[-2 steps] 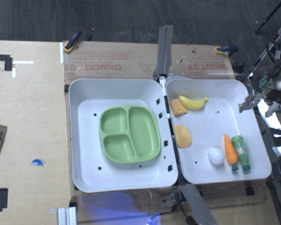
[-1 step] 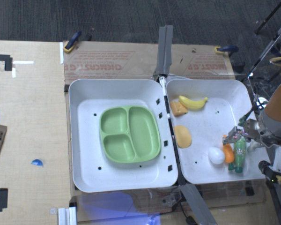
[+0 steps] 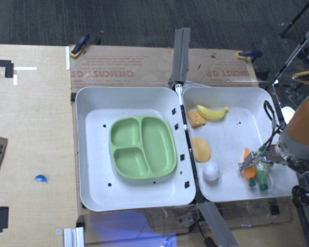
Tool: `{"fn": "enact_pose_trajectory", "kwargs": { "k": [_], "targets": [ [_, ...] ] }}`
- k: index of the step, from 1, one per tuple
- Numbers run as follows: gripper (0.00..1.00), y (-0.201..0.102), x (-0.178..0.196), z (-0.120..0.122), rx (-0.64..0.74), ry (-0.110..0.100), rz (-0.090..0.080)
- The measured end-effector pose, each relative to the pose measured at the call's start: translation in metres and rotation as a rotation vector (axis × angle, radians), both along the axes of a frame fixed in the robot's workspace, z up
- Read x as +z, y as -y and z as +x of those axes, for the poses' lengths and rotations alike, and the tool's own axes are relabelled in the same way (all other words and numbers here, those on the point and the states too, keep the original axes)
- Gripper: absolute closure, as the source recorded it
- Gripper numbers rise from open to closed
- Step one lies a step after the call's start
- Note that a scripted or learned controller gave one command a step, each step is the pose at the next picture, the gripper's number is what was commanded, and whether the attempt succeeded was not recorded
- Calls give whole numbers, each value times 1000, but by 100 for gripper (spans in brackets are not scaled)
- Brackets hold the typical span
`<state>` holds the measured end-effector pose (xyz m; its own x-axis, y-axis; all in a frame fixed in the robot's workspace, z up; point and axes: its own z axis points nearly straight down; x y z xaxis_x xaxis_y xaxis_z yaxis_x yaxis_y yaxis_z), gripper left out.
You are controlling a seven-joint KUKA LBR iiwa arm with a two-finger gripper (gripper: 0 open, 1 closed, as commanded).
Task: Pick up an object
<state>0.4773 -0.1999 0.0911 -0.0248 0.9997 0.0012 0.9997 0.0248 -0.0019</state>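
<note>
The right bin (image 3: 232,138) holds a yellow banana (image 3: 212,112), an orange-tan wedge (image 3: 195,119), a tan oval piece (image 3: 201,149) and a white ball (image 3: 211,171). At its right side lie an orange carrot-like piece (image 3: 246,154) and a small green bottle-shaped object (image 3: 261,178). My gripper (image 3: 251,163) is low in this bin's right part, right over the orange piece and beside the green object. Its metal tip overlaps them, and I cannot see anything held.
The left bin (image 3: 87,138) carries a green three-compartment plate (image 3: 142,147). A grey divider bar (image 3: 181,55) rises between the bins at the back. My arm's orange band (image 3: 305,127) is at the right edge. Cardboard (image 3: 123,66) lies behind the bins.
</note>
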Motion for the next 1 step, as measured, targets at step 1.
{"fn": "enact_pose_trajectory", "kwargs": {
  "k": [1],
  "targets": [
    [100,1,8,0,-4,0,0]
  ]
}}
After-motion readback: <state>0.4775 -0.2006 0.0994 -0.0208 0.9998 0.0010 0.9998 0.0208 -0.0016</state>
